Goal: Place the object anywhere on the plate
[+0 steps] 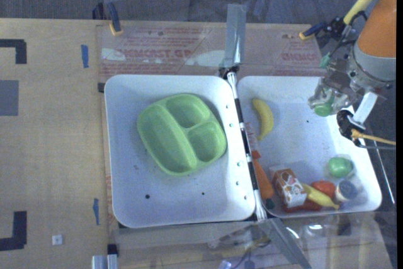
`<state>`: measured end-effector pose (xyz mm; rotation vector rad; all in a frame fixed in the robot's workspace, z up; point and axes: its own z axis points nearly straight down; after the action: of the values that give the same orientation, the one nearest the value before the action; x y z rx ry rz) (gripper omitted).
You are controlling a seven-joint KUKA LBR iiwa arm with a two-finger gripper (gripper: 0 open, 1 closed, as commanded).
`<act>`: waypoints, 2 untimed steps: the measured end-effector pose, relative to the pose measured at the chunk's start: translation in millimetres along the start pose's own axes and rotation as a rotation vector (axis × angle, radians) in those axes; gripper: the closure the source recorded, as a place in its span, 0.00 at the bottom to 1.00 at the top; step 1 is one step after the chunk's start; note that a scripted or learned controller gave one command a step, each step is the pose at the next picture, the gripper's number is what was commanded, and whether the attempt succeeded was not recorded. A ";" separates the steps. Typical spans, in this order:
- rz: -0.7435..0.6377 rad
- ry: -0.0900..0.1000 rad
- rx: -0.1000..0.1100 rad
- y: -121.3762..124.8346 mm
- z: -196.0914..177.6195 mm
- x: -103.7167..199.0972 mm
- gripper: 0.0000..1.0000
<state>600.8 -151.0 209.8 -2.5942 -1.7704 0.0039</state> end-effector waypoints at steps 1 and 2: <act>-0.060 0.001 -0.002 -34.5 -40.2 59.6 1.00; -0.204 0.001 0.000 -57.4 20.4 137.5 1.00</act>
<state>597.4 -2.0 189.4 -2.4000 -2.0241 0.0025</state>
